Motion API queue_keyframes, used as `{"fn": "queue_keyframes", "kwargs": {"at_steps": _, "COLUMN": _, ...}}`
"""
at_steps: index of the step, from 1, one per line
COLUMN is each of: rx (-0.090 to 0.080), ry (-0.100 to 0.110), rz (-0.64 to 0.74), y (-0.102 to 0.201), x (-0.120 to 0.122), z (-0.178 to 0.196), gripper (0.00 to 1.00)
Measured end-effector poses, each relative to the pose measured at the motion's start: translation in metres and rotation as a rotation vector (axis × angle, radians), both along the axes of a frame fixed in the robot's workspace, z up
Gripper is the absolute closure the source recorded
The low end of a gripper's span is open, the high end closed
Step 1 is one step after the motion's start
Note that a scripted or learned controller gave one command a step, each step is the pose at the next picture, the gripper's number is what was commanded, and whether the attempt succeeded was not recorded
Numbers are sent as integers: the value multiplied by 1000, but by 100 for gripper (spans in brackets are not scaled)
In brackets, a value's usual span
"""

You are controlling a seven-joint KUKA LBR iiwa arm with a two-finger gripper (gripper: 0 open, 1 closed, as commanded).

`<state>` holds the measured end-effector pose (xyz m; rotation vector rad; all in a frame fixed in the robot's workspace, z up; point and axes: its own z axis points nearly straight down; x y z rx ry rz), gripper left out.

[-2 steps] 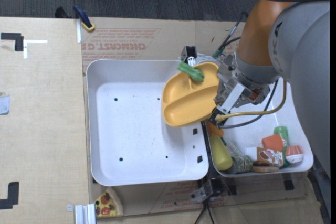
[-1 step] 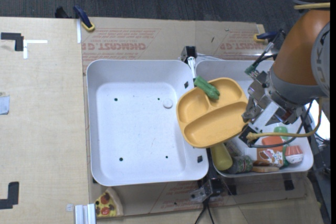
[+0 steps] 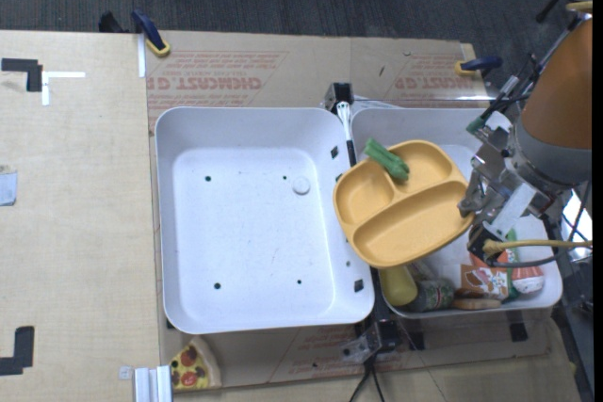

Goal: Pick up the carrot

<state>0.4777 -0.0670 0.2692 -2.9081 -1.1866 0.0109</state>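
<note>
The carrot (image 3: 476,302) lies in the lower right of the frame, a short orange-brown piece flat on the floor of the right bin (image 3: 443,120), close to that bin's near wall. Touching it from above in the picture is a printed red and white packet (image 3: 490,280). Just to its left lies a dark green thing (image 3: 433,295), too murky to name, and further left a yellow rounded thing (image 3: 399,285), partly hidden under the plate.

The yellow divided plate (image 3: 405,235) takes up the middle of the right bin, and its left edge reaches over the wall that the two bins share. A green piece (image 3: 387,160) lies in the plate's upper compartment.

The gripper (image 3: 476,202) is at the plate's right rim, above the carrot in the frame and apart from it, with the packet between them. Whether the claw is spread or pressed together cannot be told from here, and the carrot is not in it. The arm (image 3: 561,99) comes in from the right edge, its orange band showing at the upper right. A yellow cable (image 3: 546,244) runs from below the gripper out to the right.

The left bin (image 3: 245,212) fills the centre of the frame and holds a small pale disc (image 3: 301,186) in its upper right part. Both bins stand on a sheet of cardboard (image 3: 236,71), held by a blue and yellow clamp (image 3: 151,33) at upper left. A toy pizza slice (image 3: 191,367) lies outside the left bin at the lower left corner
</note>
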Motion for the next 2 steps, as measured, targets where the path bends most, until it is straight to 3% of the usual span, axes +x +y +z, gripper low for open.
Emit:
{"fn": "queue_keyframes", "kwargs": {"at_steps": 1, "rx": 0, "ry": -2, "rz": 1, "y": 0, "x": 0, "z": 1, "gripper": 0}}
{"fn": "queue_keyframes", "kwargs": {"at_steps": 2, "rx": 3, "ry": -3, "rz": 36, "y": -41, "x": 24, "z": -137, "gripper": 0}}
